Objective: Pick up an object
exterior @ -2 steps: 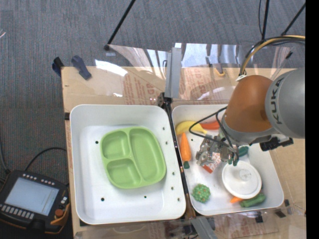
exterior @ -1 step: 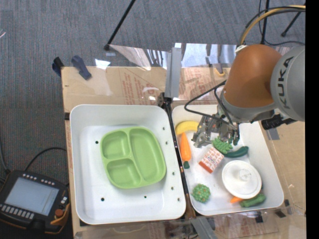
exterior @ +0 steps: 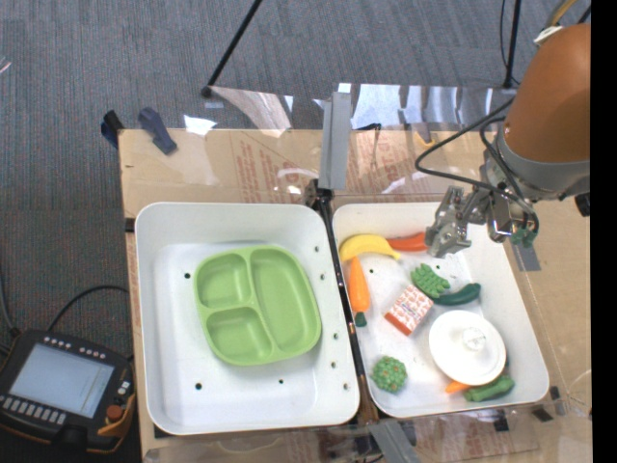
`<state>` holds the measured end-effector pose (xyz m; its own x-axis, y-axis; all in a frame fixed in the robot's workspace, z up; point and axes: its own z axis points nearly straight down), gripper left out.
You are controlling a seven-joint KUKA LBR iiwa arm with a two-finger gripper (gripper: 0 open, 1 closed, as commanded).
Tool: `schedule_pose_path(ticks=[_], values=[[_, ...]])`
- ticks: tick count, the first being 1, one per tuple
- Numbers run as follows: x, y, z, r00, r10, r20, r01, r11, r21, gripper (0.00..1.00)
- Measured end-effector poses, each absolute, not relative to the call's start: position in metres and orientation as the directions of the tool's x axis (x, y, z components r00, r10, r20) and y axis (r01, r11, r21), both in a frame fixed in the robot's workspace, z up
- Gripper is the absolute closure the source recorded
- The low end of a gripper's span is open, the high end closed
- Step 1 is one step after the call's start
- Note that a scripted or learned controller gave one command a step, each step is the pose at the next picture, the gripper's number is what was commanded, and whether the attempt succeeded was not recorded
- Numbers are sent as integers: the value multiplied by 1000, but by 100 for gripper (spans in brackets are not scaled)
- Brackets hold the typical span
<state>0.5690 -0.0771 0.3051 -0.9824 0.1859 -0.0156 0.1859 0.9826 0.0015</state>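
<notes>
the arm comes in from the right, its orange band [exterior: 551, 90] big and close at the top corner, and the claw [exterior: 449, 231] hangs over the far end of the right bin [exterior: 536, 350], above the white floor just right of the banana [exterior: 367, 247]. its metal fingers [exterior: 442, 234] point down and look spread a little way, with nothing between them. the banana lies at the far left of that bin, with a small orange-red piece [exterior: 409, 242] just beside its right end. below the banana a carrot [exterior: 358, 285] runs along the bin's left wall. toward the middle sit a bumpy green vegetable [exterior: 430, 280], a dark green cucumber-like piece [exterior: 459, 294] touching it on the right, and a red and white box [exterior: 409, 309] just beneath them. a round white lid or dish [exterior: 468, 347] takes up the near right part, with another green piece [exterior: 489, 389] at its near edge, and a green broccoli head [exterior: 389, 373] sits near the front left. the left bin [exterior: 154, 258] holds a green divided plate [exterior: 256, 304] with three compartments, lying flat in the middle. both bins rest side by side on the brown surface [exterior: 222, 167].
</notes>
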Motion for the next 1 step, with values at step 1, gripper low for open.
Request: schedule_pose_path(ticks=[1], values=[[526, -64, 181, -997, 69, 14, 69, 998, 2, 100]])
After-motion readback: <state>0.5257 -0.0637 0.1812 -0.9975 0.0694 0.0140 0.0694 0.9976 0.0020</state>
